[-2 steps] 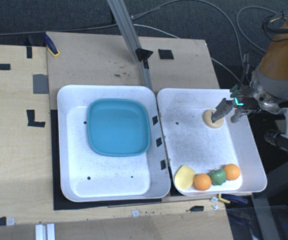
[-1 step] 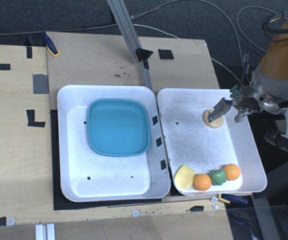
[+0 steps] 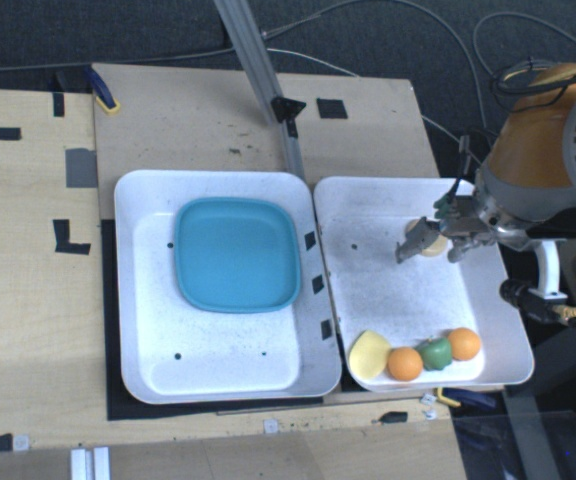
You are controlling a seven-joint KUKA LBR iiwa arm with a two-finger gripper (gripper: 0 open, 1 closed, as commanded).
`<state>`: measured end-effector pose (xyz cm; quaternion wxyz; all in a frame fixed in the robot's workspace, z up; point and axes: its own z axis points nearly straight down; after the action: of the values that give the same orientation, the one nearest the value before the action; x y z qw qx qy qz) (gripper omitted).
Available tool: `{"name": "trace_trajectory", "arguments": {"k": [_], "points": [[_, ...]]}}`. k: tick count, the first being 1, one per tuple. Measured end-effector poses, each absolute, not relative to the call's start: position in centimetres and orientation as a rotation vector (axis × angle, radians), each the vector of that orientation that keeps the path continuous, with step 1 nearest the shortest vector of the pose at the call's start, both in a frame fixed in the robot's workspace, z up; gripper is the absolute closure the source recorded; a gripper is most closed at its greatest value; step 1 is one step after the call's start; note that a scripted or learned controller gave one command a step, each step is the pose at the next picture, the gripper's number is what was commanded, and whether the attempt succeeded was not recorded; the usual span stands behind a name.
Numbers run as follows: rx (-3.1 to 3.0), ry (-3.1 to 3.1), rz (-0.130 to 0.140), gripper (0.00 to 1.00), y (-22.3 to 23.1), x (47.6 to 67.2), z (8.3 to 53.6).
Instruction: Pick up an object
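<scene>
Judging by the layout, step in hand: the reach-and-grasp stage, with nothing seen lifted yet.
Right bin (image 3: 388,298): the landmark for every place below; it holds all the loose objects.
Left bin (image 3: 148,298): touching the right bin's left wall, holding a blue plate (image 3: 236,254) that lies flat.
Arm (image 3: 533,158): comes in over the right bin's right rim, wrist bent down toward the floor of the bin.
Gripper (image 3: 434,243): low over the upper middle of the right bin; whether it is spread or pressed together I cannot tell.
Yellow piece (image 3: 369,354): in the right bin's near left corner, first in a row along the near rim; long axis seems to run from the near rim toward the far one.
Two orange balls (image 3: 404,364): one just beside the yellow piece, the other at the row's right end; round, so no axis.
Green piece (image 3: 434,353): between the two balls, touching both; too small to tell its pointing.
Pale small thing (image 3: 434,249): right at the gripper, in the right bin's upper middle; roundish, axis unclear, and whether it is pinched I cannot tell.
Next move: probably a firm close on the pale thing, then a straight lift clear of the right bin's floor.
</scene>
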<state>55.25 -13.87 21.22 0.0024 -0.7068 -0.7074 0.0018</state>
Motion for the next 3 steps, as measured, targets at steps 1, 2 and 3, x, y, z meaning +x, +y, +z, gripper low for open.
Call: {"name": "trace_trajectory", "arguments": {"k": [1,2,3], "points": [[-2.217,-2.218,0.006,0.0,-13.9,54.9,14.9],[-2.217,-2.219,0.005,0.0,-13.8,54.8,9.6],[-2.219,-2.221,0.001,1.0,-13.8,54.9,10.8]]}}
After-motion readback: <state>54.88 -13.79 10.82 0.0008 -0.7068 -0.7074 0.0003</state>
